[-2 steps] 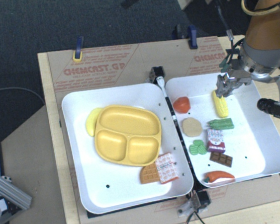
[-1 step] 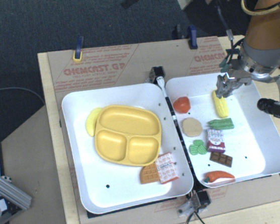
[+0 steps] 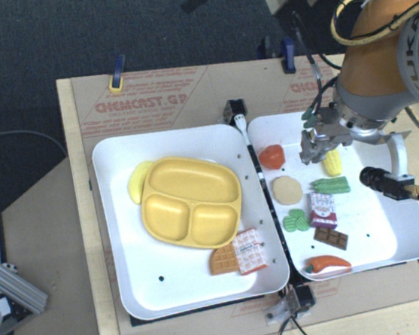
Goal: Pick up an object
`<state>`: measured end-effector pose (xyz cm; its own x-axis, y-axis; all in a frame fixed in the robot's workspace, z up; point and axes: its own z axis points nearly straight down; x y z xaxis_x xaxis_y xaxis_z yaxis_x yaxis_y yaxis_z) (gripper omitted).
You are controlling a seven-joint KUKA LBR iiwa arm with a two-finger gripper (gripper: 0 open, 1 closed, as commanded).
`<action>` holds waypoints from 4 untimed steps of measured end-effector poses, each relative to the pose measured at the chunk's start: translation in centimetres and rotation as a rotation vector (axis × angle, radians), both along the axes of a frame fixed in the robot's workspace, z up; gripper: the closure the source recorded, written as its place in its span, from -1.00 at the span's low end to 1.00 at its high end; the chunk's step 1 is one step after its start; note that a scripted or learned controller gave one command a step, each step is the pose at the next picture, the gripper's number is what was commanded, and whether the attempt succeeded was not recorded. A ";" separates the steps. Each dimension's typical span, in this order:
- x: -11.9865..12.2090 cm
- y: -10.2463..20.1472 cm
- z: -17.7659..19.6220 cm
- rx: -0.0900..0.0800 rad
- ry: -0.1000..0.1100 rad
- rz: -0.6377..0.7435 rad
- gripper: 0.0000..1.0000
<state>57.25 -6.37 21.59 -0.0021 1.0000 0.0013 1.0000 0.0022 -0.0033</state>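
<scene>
**Arm low over the right bin**

A yellow tray (image 3: 191, 201) fills the left bin (image 3: 119, 235). In the right bin (image 3: 407, 230), the gripper (image 3: 314, 146) sits beside the corn (image 3: 333, 161); I cannot tell its grip.

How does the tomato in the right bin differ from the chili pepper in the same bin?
The tomato is round and squat; the chili pepper is long, thin and tapered. The tomato sits near the bin's far left corner, beside the divider; the chili pepper lies along the near rim. The chili pepper shows a green stem end; I can't make one out on the tomato. Both are red-orange toy foods lying loose, clear of the claw.
</scene>
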 end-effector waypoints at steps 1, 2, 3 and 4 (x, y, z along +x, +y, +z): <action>-3.6 4.6 0.9 0.001 0.001 0.002 1.00; -5.7 9.6 -0.2 0.001 0.001 0.002 1.00; -7.6 11.3 1.3 0.000 0.000 0.000 1.00; -5.6 11.0 1.1 -0.001 -0.004 -0.001 1.00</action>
<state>51.63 4.60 22.72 -0.0008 1.0000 0.0001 1.0000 0.0008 0.0010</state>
